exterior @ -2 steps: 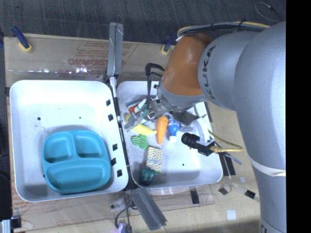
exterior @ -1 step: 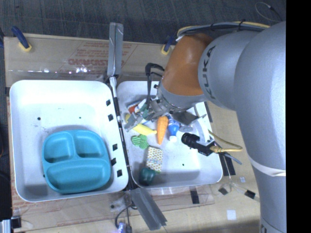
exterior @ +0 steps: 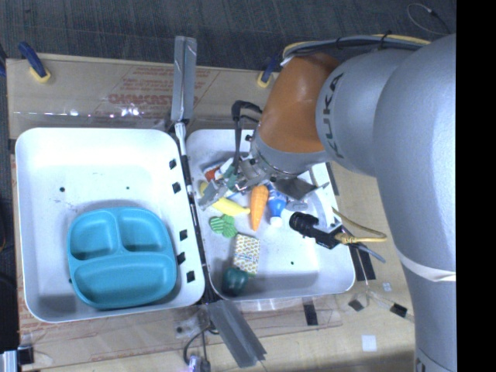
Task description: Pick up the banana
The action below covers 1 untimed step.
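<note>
The banana (exterior: 231,206), a small yellow piece, lies in the right bin (exterior: 337,273) near its left wall. My gripper (exterior: 219,184) hangs just above and slightly left of it, reaching down from the orange-banded wrist (exterior: 298,115). The gripper's tip is close to the banana's upper end, and I cannot tell whether it touches it. An orange carrot (exterior: 258,206) lies right beside the banana.
The right bin also holds a blue and white item (exterior: 277,208), a green ridged piece (exterior: 223,225), a patterned packet (exterior: 246,252) and a dark green ball (exterior: 235,280). A blue divided plate (exterior: 120,256) sits in the left bin (exterior: 46,161).
</note>
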### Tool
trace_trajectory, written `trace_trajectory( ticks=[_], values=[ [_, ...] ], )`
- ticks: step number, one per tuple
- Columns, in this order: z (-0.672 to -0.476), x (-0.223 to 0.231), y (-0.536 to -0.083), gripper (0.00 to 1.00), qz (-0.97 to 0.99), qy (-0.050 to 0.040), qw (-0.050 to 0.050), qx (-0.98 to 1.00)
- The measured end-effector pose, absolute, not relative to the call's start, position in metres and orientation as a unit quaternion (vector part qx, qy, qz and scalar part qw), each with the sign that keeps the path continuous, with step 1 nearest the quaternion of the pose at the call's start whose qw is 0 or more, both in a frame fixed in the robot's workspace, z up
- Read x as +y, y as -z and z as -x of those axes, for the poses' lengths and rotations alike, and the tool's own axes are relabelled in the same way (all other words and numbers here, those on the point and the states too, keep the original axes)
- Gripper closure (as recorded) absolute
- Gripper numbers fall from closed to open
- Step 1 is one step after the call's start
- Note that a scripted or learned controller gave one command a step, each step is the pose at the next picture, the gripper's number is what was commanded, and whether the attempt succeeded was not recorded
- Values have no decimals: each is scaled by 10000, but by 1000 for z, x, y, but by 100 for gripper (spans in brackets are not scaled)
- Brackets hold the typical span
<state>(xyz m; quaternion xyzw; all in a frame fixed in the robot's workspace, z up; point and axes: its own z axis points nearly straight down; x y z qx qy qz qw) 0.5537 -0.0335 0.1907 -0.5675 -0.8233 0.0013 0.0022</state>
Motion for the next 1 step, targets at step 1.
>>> trace_trajectory(
  ticks=[1],
  values=[
    [-539,-47,-191,0,5612,-11,19,-8277]
  ],
)
